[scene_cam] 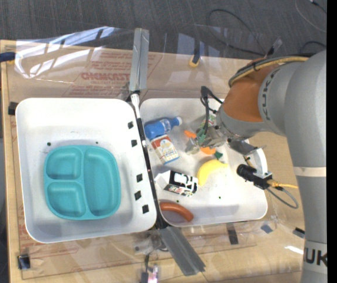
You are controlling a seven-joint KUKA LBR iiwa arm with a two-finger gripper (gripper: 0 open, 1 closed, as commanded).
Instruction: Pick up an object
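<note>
On the bench (68, 69), there are two white bins side by side. The arm (298, 111) reaches in from the right and bends down over the right bin (242, 208), wrist aimed at its upper middle.

The left bin (33, 117) holds a teal divided tray (83, 181), well apart from the arm.

Right bin contents, big to small:
- blue bottle (159, 126), lying down, upper left
- brown-red sausage (176, 211), against the front wall
- yellow fruit (211, 171), centre
- black-and-white toy car (182, 183), just left of the fruit
- small printed carton (165, 149), just below the bottle
- orange-and-green piece (211, 152), just above the fruit
- orange scrap (190, 135), right of the bottle

The gripper (206, 134) sits low in the bin, between the orange scrap and the orange-and-green piece and close to both. I cannot tell whether it is spread or closed, because the wrist and the clutter mask it. I cannot say it has hold of anything either.

No target is named, so any item counts. My guess is one of the two orange bits, as they are nearest.

Progress: the approach looks done. Every item appears to rest on the bin floor and nothing is visibly raised. A confirmed grasp and the lift are left to do, so the pick is not yet made.
</note>
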